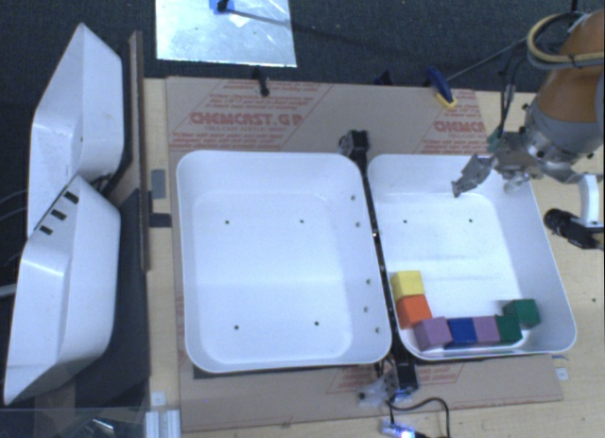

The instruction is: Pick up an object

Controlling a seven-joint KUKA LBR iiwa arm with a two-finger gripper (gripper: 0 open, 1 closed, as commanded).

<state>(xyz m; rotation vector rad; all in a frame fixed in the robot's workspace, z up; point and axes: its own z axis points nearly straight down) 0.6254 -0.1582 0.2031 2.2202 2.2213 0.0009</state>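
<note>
Blocks down in the near corner of the right bin (444, 237), six of them packed in an L: yellow (407, 283) at the top, orange (412, 309) touching below it, then purple (432, 332), blue (462, 331) and lilac (486, 329) in a row along the near wall, green (515, 318) at the far end, tipped and riding a little up on its neighbour. All small cubes, hard-edged, matte, probably wood or plastic, so likely rigid and unlikely to squash under a pinch. Gripper (470, 181) hanging over the far edge of the same bin, well apart from the cluster, nothing in it; open or closed, cannot tell from this angle. Looks like the approach step, nothing picked yet. Next, by this reading: travel toward the near corner, line up over one cube, drop straight down. Yellow looks the best bet, with free sides to left and right; the row cubes sit face to face and hard against the wall, leaving little room to slip in. Risk of nudging instead of gripping on that smooth, glossy white plastic floor. Grey arm (567, 96) with its orange band reaching in from the right. Left bin (274, 266) alongside, same shallow moulded shape, rounded corners. Printed brown cardboard (246, 119) under both, shiny metal sheet (225, 10) beyond, white shells (66, 237) off to the left.
</note>
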